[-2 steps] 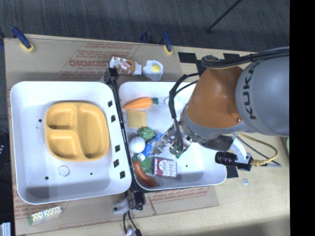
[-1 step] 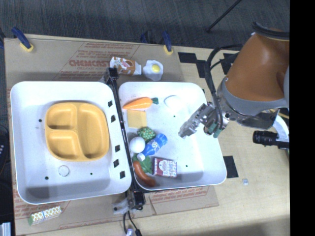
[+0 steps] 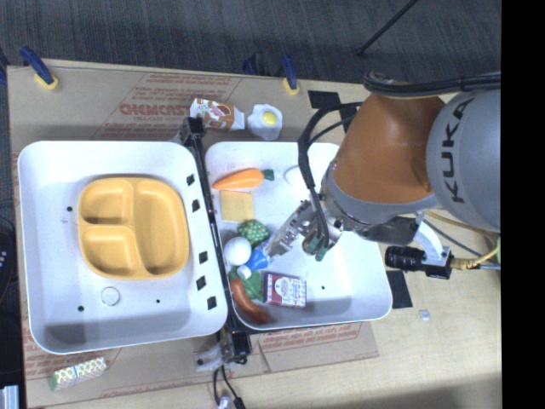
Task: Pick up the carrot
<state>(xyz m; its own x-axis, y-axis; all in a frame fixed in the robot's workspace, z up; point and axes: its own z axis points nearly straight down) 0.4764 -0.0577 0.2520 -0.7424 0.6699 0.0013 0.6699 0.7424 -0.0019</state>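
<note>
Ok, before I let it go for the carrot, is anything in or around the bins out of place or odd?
Two toy foods, a small carton and a fried egg, lie on the bench outside the right bin, just beyond its far rim. The carrot lies inside, near that rim, apart from the gripper. Nothing looks spilled or damaged.

- The grey arm [image 3: 477, 160] reached in from the right of the camera view, bent downward at its end.
- Its orange band [image 3: 387, 147] sat just above the wrist.
- The gripper [image 3: 285, 239] pointed toward the lower left, angled down at a slant.
- Its metal fingers [image 3: 294, 228] appeared slightly parted, with nothing between them.
</note>
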